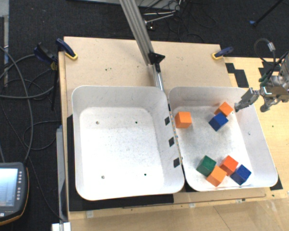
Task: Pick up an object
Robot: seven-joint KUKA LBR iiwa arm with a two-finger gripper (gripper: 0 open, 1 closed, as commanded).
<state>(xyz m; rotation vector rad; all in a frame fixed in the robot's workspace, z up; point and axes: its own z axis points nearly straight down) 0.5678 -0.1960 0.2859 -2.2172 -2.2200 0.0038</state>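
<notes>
Blocks, seven in all, lie in the right bin (pixel 260 143). Orange block (pixel 183 119) sits alone at the far left of that bin, near the divider. Second orange block (pixel 225 109) touches a blue block (pixel 218 121) further right, toward the far wall. Near-edge cluster: green block (pixel 206 165), two orange blocks (pixel 229 164) (pixel 216 176) and another blue block (pixel 240 174), packed close together. Left bin (pixel 86 129) stands beside it on the wooden bench (pixel 115 61). Claw (pixel 256 101) hangs at the right bin's far right rim, fingers spread apart, nothing between them; one fingertip (pixel 243 103) points toward the far orange block, just beside it. Grey mast (pixel 137 23) slants across the far bench.
</notes>
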